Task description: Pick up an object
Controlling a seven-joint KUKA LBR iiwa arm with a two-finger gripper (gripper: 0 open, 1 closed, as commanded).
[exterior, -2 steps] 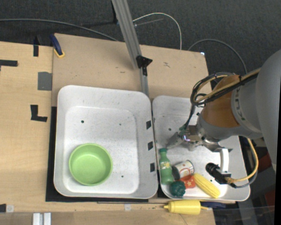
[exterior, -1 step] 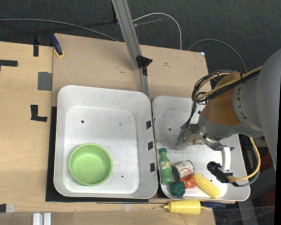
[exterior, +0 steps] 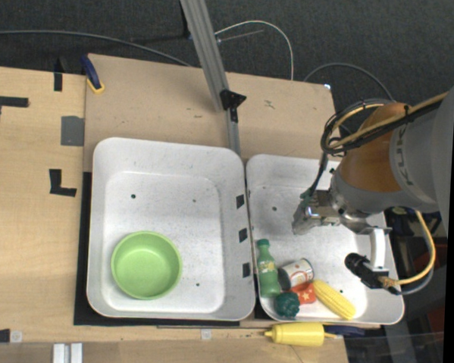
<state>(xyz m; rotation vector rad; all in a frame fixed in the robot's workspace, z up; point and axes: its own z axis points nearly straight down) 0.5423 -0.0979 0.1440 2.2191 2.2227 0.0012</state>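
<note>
Tool (exterior: 307, 217) blurred over right bin (exterior: 277, 172), wrist-hidden

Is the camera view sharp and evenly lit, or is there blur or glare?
Camera view: light is soft and even, with no strong glare on the white bins; the green bowl is fairly sharp; the gripper looks slightly blurred, its detail hard to read.

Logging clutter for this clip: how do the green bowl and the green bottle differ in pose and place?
The green bowl sits upright and alone in the left bin, its opening facing up; the green bottle lies on its side in the right bin. The green bowl is wide and round; the green bottle is slim and packed against other small items. The green bowl is pale lime, the green bottle darker. Both rest near their bins' front edges.
</note>
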